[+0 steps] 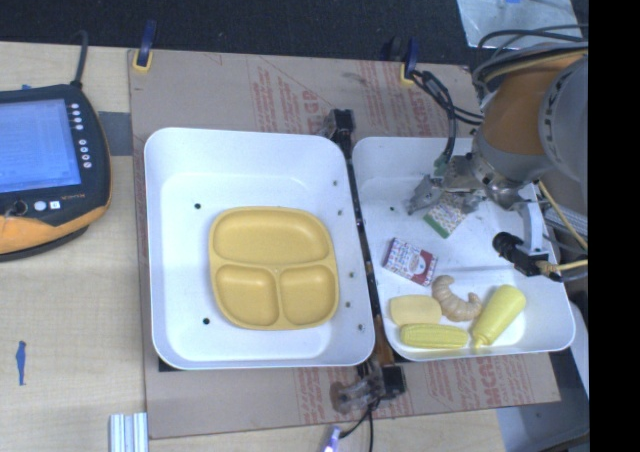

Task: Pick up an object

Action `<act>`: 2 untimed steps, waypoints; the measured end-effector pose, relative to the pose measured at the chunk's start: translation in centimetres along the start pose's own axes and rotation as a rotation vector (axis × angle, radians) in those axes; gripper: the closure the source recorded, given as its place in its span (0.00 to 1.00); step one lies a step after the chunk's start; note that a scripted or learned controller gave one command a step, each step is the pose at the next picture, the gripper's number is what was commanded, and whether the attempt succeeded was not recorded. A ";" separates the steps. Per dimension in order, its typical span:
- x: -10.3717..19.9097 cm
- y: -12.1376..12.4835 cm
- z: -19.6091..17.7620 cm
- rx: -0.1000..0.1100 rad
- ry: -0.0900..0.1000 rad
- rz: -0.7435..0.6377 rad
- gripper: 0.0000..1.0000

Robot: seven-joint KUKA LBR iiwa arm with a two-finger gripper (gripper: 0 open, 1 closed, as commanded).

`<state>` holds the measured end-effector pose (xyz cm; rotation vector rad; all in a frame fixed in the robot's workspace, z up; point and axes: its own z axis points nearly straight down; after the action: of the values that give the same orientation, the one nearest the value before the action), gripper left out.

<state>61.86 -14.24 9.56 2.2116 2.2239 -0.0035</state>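
My biggest worry from here is closing on nothing, or on the wrong thing: my gripper (pixel 440 195) sits low over the far part of the right bin (pixel 375 240), right at a small green-and-white packet (pixel 447 216), and a flat packet like that can slide out from the tips or stay pressed to the floor when I lift. A second risk is the bin's far wall, which is near my wrist, so a sideways correction could bump it. The other candidates lie toward the near edge: a red-and-white packet (pixel 409 261) in the middle of the bin, then a cluster of 4 items, a pale yellow block (pixel 412 309), a corn cob (pixel 433 337), a knobbly ginger-like piece (pixel 456 300) and a yellow bottle-like piece (pixel 498 315), which touch or nearly touch, so a grab there could drag a neighbour. The left bin (pixel 170 240) holds a yellow 3-compartment tray (pixel 272 265). My arm reaches in from the right, orange band above the wrist, tool pointed down and leaning toward the bin's middle. I cannot tell whether my tool is released or clenched, and I see nothing clearly held.
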 end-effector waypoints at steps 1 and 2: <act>-1.3 4.0 0.0 -0.003 0.003 0.000 0.00; -6.9 2.4 -2.8 0.003 0.005 0.003 0.00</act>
<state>64.26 -21.15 12.42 2.2193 2.2241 -0.0017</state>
